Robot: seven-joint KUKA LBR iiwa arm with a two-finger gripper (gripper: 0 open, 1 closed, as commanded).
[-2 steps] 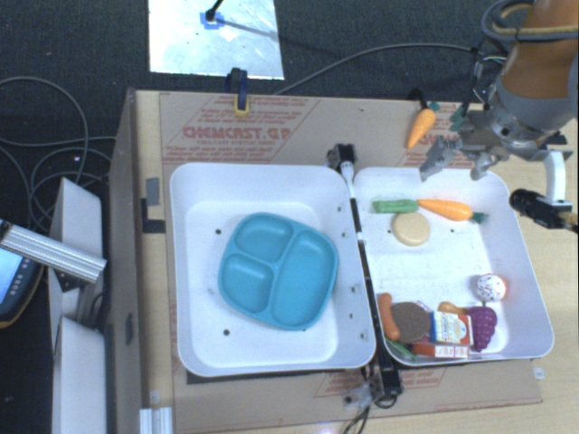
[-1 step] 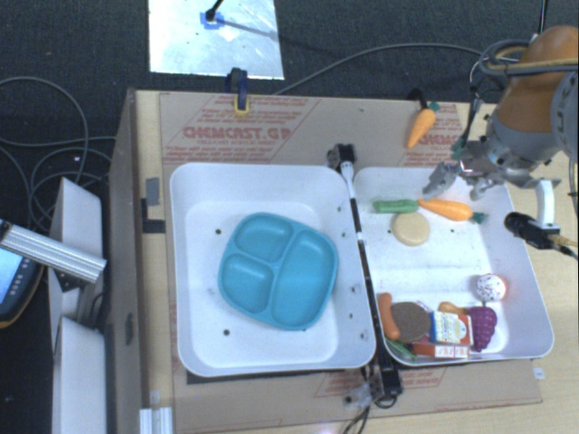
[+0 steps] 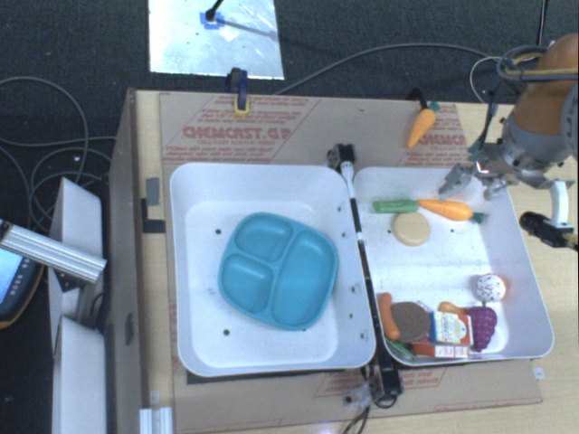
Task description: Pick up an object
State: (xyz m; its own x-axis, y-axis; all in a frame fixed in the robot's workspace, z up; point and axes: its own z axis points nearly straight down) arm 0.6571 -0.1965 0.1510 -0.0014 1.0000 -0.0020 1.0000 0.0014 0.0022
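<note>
One gripper (image 3: pixel 472 179) hovers open and empty above the toy carrot (image 3: pixel 445 210); it should descend centred over it.

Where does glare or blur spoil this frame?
Camera view: the shiny silver sheet above the bench glares patchily; the gripper looks soft, so finger detail is lost; the divided blue plastic plate and orange toy carrot are evenly lit and sharp.
</note>
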